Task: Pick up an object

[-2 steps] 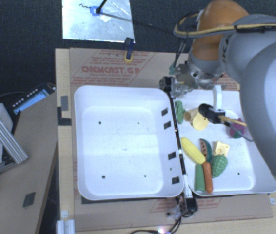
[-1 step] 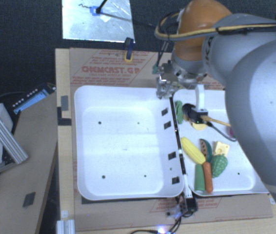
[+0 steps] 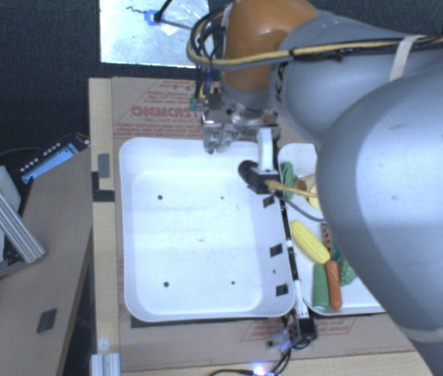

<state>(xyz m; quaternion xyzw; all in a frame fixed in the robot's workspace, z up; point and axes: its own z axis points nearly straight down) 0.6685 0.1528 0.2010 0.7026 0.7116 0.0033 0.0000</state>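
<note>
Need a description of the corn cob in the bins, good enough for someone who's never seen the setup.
Find the right bin, the one partly under the grey arm. Along its left wall, about halfway down, lies the corn cob, a bright yellow piece pointing diagonally. Just below it sits an orange carrot beside a green piece; the corn is the only bumpy yellow one.

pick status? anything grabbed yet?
Done: the arm has reached in; its gripper sits over the far edge of the left bin. In hand: nothing visible between the fingers. Left: the whole pick. The corn and carrot lie in the right bin, away from the gripper.
</note>
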